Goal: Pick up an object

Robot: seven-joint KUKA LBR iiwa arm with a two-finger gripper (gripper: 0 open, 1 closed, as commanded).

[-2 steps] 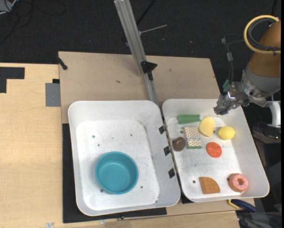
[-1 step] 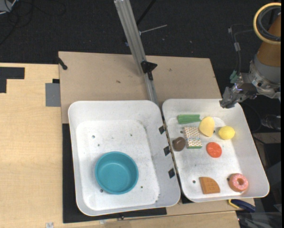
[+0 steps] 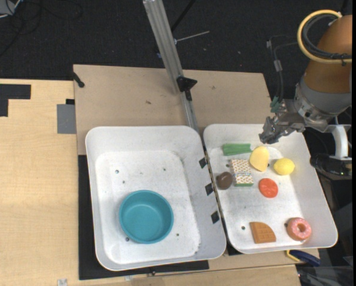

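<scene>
Across two bins [image 3: 106, 159]: eight small objects, one bowl [image 3: 145, 216].

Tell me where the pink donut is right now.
The pink donut lies in the near right corner of the right bin, just right of the orange wedge.

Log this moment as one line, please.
arm: over right bin back edge | gripper: above green block, nothing seen held | left bin: blue bowl
</scene>
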